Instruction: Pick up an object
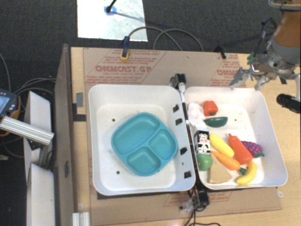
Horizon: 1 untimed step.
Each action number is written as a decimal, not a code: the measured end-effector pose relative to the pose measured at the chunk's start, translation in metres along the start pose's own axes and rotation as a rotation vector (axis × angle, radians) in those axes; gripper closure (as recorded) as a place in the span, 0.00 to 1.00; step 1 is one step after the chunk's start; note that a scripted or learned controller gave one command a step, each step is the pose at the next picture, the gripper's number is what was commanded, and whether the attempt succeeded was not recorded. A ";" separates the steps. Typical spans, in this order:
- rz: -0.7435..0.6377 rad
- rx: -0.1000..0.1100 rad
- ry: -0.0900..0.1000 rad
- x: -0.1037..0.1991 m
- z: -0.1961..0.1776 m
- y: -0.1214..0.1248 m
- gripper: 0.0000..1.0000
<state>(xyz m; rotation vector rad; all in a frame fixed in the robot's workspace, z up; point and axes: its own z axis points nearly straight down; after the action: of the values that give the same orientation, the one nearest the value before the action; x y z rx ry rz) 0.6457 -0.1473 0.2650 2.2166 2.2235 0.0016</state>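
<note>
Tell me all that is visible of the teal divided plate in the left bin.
The teal divided plate looks like smooth plastic, with rounded corners and a raised rim. It has three compartments: one large along its upper left side and two smaller ones at the lower right. All three hold nothing. It lies flat, face up, turned at an angle to the bin walls, near the middle of the left bin. It rests on the bin floor, and no other object touches it.

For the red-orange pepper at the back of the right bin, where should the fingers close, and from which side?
Come straight down on the pepper and close across its rounded body. It lies apart from the pile, bare bin floor to its right; the dark green piece sits just in front, so keep fingers off that side.
</note>
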 end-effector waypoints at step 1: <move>-0.005 0.005 0.003 0.049 0.083 0.001 0.00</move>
<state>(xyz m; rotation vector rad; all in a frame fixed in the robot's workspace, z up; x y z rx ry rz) 0.6468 -0.0983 0.1816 2.2144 2.2332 -0.0008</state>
